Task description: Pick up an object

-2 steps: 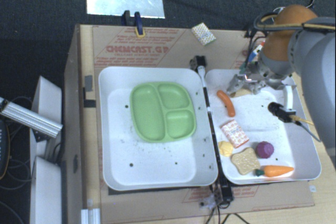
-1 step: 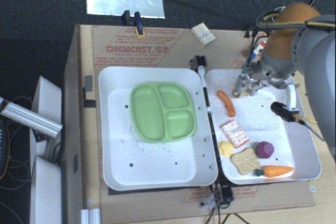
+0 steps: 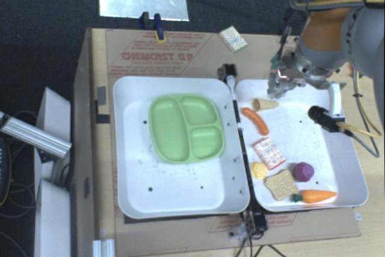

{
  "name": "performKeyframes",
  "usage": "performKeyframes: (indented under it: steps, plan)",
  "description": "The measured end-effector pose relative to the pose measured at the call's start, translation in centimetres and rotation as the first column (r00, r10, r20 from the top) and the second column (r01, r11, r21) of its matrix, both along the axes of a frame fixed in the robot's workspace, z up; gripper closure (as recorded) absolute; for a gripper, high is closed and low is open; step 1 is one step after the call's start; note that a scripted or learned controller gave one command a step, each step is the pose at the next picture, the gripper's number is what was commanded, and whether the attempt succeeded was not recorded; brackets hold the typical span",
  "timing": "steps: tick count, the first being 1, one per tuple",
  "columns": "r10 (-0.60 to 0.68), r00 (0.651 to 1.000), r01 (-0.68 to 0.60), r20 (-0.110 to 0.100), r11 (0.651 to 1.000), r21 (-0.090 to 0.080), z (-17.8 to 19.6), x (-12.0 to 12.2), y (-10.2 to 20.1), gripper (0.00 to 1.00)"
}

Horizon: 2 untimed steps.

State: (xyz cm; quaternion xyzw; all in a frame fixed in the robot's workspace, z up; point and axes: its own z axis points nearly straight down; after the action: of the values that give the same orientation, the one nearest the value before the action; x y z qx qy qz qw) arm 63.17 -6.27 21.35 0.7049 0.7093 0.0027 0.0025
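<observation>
The table (image 3: 180, 51) carries two white bins set edge to edge, so a thing can pass from one to the other over a short reach. The left bin (image 3: 129, 129), well off to the tool's (image 3: 280, 86) far side, holds a green plate (image 3: 186, 128) with three compartments, lying flat near its middle. The right bin (image 3: 346, 159) is the one the tool hangs over, at its back corner close to the divider, and the arm (image 3: 337, 15) bends down from the right to put it there. Whether the tool is open or closed I cannot tell from this slant, and I see nothing in its grasp.

The loose things all lie in the right bin, spread apart, which leaves room to come down on one alone. Just beside the tool, on its near side, lies a pale wedge (image 3: 264, 104), which I judge the likeliest target. Farther out the same way are a sausage (image 3: 255, 120), a packet (image 3: 269, 153), a toast (image 3: 281, 183) and a carrot (image 3: 316, 195), then a purple ball (image 3: 304, 171) and a small yellow piece (image 3: 258, 170)
</observation>
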Motion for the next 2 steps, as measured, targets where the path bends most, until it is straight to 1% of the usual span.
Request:
performKeyframes:
  steps: [1,2]
  plan:
    - [-0.002,1.000,0.002,-0.004,1.000,0.000,-0.2,-0.1,-0.1,0.00]
    - [-0.006,1.000,0.005,-0.010,1.000,-0.002,-10.4,-1.4,-6.5,0.00]
